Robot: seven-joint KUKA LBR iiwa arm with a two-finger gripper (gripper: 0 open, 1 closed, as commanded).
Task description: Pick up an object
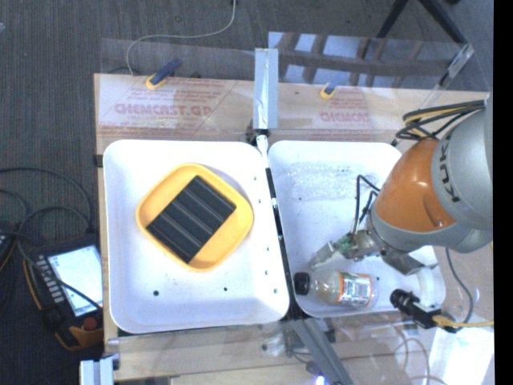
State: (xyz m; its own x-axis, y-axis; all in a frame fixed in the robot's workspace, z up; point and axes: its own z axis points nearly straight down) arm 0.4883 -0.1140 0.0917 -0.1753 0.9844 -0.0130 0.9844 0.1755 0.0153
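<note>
Clear plastic marks the task's likeliest target: a small bottle with a black cap and orange label [337, 287], lying on its side near the front wall of the right-hand white bin [321, 183]. Its long axis runs left to right, cap to the left. The gripper [345, 247] is seen just above the bottle, toward the bin's middle, apart from it; its opening cannot be told. A yellow dish with a black ribbed insert [195, 215] is seen in the left bin [128, 295], well apart.
</note>
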